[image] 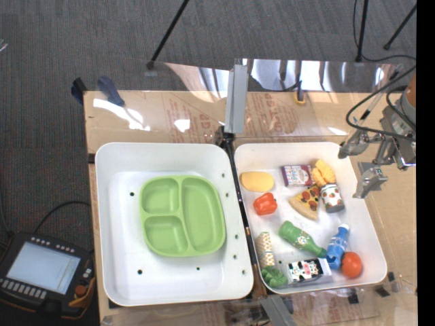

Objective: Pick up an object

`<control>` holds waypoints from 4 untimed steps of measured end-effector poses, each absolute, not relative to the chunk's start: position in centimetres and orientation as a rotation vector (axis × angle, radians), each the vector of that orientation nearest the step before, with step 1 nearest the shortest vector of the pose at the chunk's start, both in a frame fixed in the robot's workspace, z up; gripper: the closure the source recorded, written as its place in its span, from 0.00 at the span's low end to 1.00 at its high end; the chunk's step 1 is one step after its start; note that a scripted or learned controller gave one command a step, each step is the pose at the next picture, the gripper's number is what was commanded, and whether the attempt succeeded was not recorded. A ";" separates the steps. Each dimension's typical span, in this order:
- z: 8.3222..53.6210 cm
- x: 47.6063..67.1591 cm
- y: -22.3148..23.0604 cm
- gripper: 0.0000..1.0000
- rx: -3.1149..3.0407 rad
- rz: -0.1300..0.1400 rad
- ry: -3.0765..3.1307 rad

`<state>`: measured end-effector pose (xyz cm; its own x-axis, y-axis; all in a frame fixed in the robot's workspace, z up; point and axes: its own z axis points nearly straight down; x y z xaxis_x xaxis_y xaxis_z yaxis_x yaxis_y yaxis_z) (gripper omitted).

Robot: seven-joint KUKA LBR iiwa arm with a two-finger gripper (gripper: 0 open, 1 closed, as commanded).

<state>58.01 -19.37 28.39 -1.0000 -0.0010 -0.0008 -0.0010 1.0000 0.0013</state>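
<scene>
The right bin (248, 156) holds several toy foods: a yellow lemon (257, 180), a red pepper (265, 204), a purple box (297, 175), a corn cob (324, 173), a pizza slice (307, 202), a small can (332, 197), a green bottle (299, 238), a blue bottle (337, 243), a red tomato (351, 265) and a cow-print carton (309, 270). My gripper (360, 165) hangs over the bin's right rim, above and to the right of the can. It is open, with nothing between its fingers.
The left bin (112, 182) holds a green divided plate (182, 216). A metal post (236, 100) stands behind the gap between the bins. A teach pendant (44, 270) lies at the lower left, off the bench. Cables hang near the arm at the right.
</scene>
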 end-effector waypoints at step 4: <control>8.7 62.2 -11.8 0.00 0.137 0.002 3.136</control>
<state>62.20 -11.84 8.74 -0.9962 0.0874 -0.0023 0.0874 0.9962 0.0015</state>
